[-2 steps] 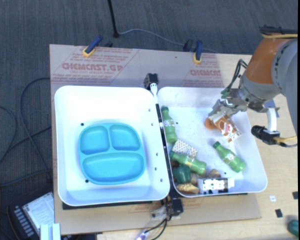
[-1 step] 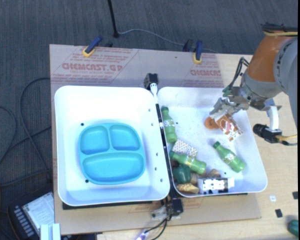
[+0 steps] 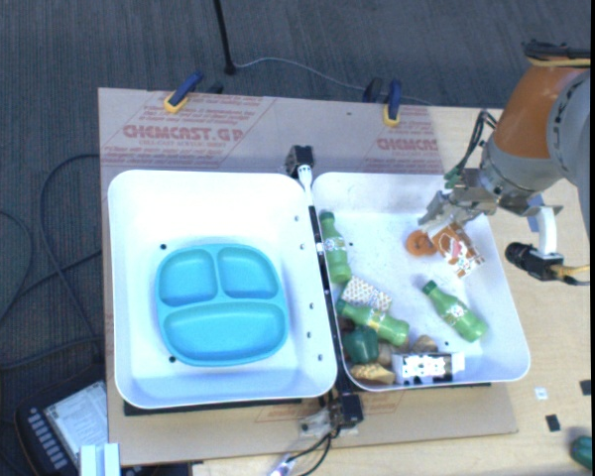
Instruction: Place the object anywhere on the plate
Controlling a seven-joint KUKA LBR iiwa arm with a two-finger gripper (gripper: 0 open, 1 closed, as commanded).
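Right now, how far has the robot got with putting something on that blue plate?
Nothing looks done: the blue plate in the left bin carries no object. In hand: the gripper sits low in the right bin, just above the orange snack packet; whether it has gripped it is unclear. Left: lifting an object, carrying it across and setting it on the plate.

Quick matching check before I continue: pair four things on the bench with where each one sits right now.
Things:
1. blue plate
2. tool
3. green bottle
4. yellow clamp

Places:
A. right bin, lying toward its right side
B. back edge of the board, left end
C. left bin, in the middle
D. over the right bin's far right corner, by an orange packet

Pairs: 1-C, 2-D, 3-A, 4-B
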